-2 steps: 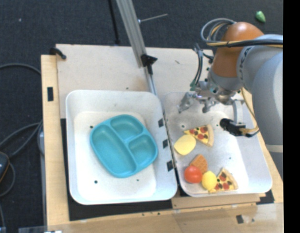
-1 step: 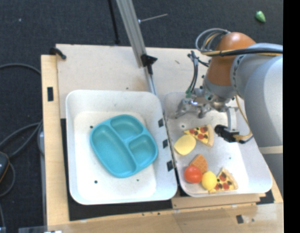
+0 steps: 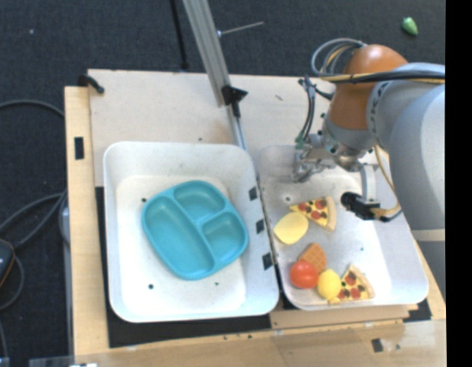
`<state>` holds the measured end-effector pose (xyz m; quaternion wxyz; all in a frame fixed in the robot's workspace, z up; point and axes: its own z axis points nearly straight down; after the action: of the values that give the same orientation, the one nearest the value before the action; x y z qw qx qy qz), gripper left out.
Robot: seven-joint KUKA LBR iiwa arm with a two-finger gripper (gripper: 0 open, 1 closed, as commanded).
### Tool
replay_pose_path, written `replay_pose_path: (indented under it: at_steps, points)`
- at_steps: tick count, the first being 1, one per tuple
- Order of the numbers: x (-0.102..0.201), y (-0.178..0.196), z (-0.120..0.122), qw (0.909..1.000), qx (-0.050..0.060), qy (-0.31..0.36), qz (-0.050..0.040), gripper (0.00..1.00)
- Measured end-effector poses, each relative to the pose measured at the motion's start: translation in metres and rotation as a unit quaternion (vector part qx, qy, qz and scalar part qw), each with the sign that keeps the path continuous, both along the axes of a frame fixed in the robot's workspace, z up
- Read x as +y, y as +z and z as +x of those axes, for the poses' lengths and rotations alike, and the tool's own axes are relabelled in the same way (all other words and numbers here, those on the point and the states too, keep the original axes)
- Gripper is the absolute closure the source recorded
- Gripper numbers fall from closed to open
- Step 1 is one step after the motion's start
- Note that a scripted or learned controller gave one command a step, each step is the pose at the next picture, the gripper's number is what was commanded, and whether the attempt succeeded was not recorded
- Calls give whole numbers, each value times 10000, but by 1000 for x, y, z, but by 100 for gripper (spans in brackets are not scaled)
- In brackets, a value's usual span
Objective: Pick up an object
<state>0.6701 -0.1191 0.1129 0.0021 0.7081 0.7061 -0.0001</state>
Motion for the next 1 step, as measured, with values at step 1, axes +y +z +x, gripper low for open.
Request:
replay_pose_path:
  at_steps: [1]
  points:
    - [3, 46, -2, 10000, -13, 9, 12, 100]
